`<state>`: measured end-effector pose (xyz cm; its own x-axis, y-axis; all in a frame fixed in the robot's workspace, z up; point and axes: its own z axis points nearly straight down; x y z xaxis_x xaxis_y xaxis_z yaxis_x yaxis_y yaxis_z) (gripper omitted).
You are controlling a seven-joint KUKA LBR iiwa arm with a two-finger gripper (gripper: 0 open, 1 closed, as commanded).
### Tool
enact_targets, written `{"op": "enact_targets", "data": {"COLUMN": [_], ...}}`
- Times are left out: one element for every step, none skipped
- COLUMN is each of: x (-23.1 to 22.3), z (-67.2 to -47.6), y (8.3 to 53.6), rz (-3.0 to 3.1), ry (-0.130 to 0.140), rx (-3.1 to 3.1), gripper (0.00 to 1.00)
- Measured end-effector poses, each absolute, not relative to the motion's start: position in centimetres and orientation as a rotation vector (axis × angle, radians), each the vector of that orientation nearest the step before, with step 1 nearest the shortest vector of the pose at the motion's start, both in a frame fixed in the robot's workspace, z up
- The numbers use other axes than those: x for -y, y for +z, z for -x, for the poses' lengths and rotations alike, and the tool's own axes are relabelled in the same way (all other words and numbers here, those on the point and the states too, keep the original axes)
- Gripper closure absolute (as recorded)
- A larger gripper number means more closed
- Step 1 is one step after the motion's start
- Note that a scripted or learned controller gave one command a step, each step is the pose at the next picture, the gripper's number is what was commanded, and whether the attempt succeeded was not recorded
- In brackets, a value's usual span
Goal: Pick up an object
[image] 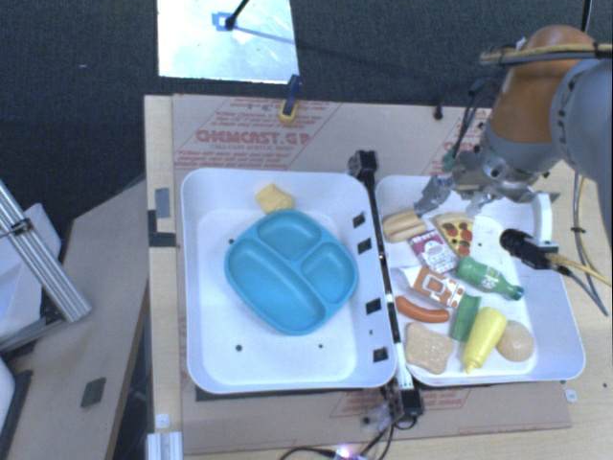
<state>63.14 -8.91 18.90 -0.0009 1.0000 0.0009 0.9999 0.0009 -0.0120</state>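
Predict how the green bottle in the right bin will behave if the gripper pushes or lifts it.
The green bottle lies on its side, so a sideways push would probably roll it. Its glossy, rounded body looks slippery for two fingers. It seems a small toy, so likely light, and could nudge the yellow bottle nearby.

1. The grey arm with its orange band [551,84] is cut off by the right and top edges.
2. The two-finger gripper [450,192] is too small and blurred to read.
3. Print on the small red-and-white packet [433,252] is illegible.
4. The aluminium frame rail [34,257] runs off the left edge.
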Motion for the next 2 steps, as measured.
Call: {"op": "enact_targets", "data": {"x": [8.9, 8.5], "z": [-63.4, -63.1], "y": [19.7, 13.6], "rz": [2.219, 2.218], "ry": [-0.002, 0.002], "rx": [2.226, 2.221], "gripper": [0.00, 0.00]}}
